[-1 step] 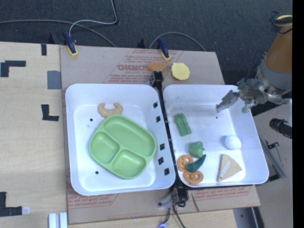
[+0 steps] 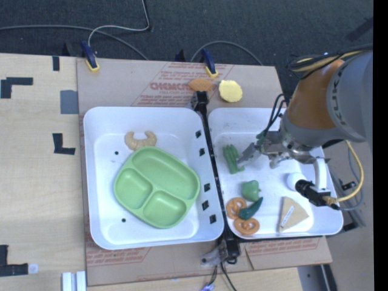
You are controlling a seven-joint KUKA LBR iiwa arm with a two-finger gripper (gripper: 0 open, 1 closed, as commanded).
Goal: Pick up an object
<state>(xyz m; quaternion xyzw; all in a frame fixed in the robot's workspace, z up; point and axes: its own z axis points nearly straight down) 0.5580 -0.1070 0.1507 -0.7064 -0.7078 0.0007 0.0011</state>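
My gripper (image 2: 265, 156) hangs over the right bin (image 2: 315, 229), its fingers spread and nothing between them. Its left finger (image 2: 248, 156) ends just right of a long green vegetable piece (image 2: 231, 157) lying near the bin's left wall. Below the gripper lie a green pepper (image 2: 250, 190), a dark green chili (image 2: 251, 208), two pretzels (image 2: 235, 207) (image 2: 247, 226), a tan sandwich wedge (image 2: 293, 214) and a small white object (image 2: 293, 180). The gripper is open.
The left bin (image 2: 97, 162) holds a green divided plate (image 2: 157, 187) and a tan curved pastry piece (image 2: 140, 140). A yellow item (image 2: 230, 91) and an orange one (image 2: 202, 84) lie on the cardboard behind the bins. Cables hang beside the arm at the right.
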